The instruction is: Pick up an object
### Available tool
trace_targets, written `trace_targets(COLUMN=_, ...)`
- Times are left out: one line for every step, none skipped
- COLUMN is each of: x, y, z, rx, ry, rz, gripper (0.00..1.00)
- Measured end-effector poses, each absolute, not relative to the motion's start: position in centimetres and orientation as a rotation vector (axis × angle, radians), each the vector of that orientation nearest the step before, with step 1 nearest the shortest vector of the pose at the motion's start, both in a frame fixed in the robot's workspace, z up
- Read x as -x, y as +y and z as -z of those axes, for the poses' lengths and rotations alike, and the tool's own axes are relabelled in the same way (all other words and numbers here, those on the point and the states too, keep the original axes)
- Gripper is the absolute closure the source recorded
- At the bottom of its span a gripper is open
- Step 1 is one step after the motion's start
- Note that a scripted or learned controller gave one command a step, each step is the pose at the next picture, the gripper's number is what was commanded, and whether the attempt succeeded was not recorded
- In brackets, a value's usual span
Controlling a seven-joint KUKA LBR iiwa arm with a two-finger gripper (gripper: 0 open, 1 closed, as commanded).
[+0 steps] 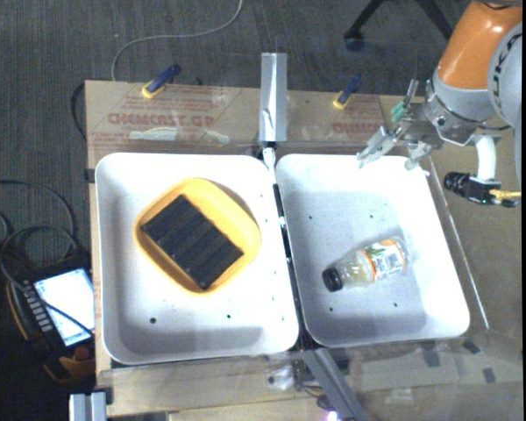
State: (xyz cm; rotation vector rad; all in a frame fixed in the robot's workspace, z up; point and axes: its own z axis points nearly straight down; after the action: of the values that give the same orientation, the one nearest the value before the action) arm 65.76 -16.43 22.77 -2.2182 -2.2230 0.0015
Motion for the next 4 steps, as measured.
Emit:
trace_targets(x=-65.8, y=-16.4, z=-23.7, rx=2.217, ry=-2.226, rz=-0.003, gripper=1.00)
trace_targets(x=-65.8, y=-16.4, z=-23.7, rx=2.218, ry=-2.225, rz=-0.004, gripper=0.00)
trace_targets(x=-58.6, y=-17.1, z=-11.3, rx=2.409, ry=-2.013, rz=-0.004, gripper=0.00)
trace_targets(x=-56.1, y=-20.0, z=-9.3, rx=2.397, ry=-2.039, rz=0.009, gripper=0.00)
